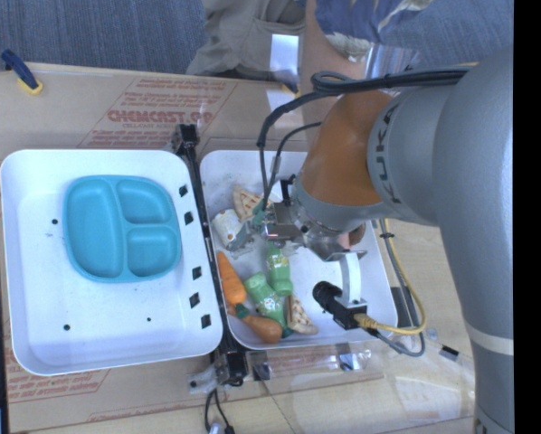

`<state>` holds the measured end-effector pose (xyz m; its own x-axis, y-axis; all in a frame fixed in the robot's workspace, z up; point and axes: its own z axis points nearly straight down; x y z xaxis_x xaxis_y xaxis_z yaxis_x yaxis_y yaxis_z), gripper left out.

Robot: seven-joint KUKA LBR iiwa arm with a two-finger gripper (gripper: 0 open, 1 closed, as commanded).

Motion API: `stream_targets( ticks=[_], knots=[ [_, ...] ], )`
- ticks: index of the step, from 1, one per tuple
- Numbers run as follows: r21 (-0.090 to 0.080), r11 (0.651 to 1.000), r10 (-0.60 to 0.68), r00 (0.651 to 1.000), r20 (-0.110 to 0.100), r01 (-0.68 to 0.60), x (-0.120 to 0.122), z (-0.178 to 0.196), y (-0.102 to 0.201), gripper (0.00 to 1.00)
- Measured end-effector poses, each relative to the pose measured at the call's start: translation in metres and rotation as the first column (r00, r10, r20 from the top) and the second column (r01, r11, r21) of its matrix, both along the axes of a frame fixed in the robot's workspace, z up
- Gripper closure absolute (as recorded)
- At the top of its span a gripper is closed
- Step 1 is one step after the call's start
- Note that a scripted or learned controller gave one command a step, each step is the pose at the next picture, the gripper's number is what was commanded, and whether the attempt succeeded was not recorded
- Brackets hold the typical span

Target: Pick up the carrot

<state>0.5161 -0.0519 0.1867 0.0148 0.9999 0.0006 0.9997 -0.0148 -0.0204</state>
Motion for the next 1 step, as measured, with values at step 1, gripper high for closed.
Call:
stream_targets(
  ticks=[1],
  knots=[
    [-0.002,0.995,-0.098,0.995,0.003,0.098,-0.0048,0.0035,0.0244,0.0]
  ],
)
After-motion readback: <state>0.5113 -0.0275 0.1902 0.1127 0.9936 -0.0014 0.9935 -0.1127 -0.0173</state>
